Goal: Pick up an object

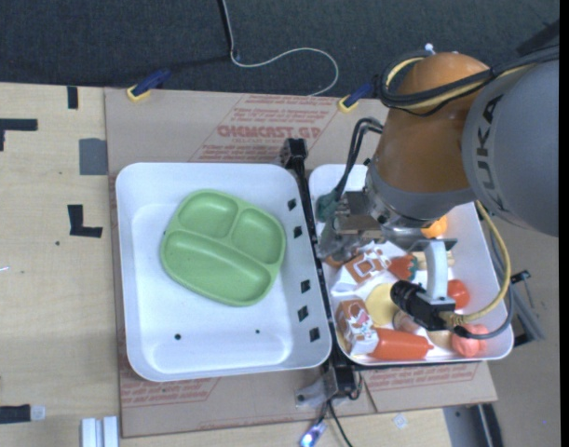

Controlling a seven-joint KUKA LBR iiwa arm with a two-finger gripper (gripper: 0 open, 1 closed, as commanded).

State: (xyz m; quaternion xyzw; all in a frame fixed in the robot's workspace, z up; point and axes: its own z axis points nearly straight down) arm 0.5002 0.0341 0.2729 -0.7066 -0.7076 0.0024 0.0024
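The arm (pixel 442 147) hangs low over the right bin (pixel 496 250), which is full of small toys. A carrot (pixel 400 345) lies at the bin's front edge, w/ a yellow piece (pixel 384 299) just behind it. To do this step well, I think the arm should go straight down on one toy that sits apart from the rest, not btwn two. The jaws (pixel 349 226) are near the bin's left wall. Can't tell if they hold anything. The green plate (pixel 223 245) sits in the left bin (pixel 135 250).
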